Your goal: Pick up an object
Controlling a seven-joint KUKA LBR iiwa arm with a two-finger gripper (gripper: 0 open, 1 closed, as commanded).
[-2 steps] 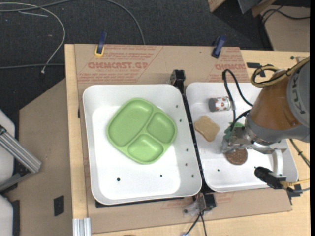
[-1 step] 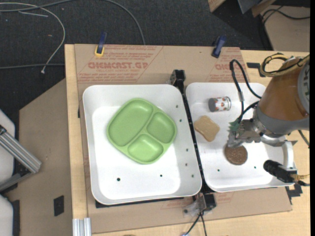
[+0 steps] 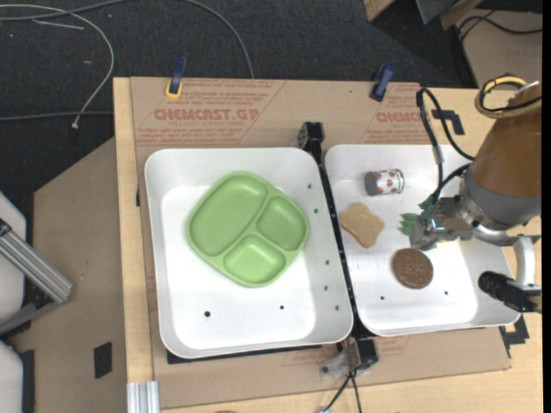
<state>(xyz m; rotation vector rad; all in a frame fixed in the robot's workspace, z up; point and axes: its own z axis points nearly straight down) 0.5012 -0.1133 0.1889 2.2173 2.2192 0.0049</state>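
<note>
A: What is the biggest thing here?

B: The worktop [image 3: 129, 231], a flat board of brown cardboard with red printed letters. It carries two shallow white plastic bins side by side. The left bin [image 3: 172, 317] is the wider one, and the right bin [image 3: 379, 308] touches it along a dark seam in the middle.

A: And the arm?

B: The grey arm with an orange band [image 3: 510, 157] comes in from three o'clock and hangs over the right bin. Its claw [image 3: 433, 226] is low at the three o'clock side of that bin. I cannot tell if it is open or closed, because the arm body and cables cover it. Something small and green [image 3: 408, 224] sits right at its tip, but I cannot tell what it is or if it is gripped.

A: What lies in the left bin?

B: One light green plastic plate with three compartments [image 3: 248, 228], lying flat near the centre.

A: And the right bin?

B: Three small things. A tan sponge-like block [image 3: 362, 224] lies at nine o'clock. A round brown disc [image 3: 413, 268] lies toward five o'clock, just below the claw. A small grey can with a red and white label [image 3: 384, 181] lies on its side at twelve o'clock.
</note>
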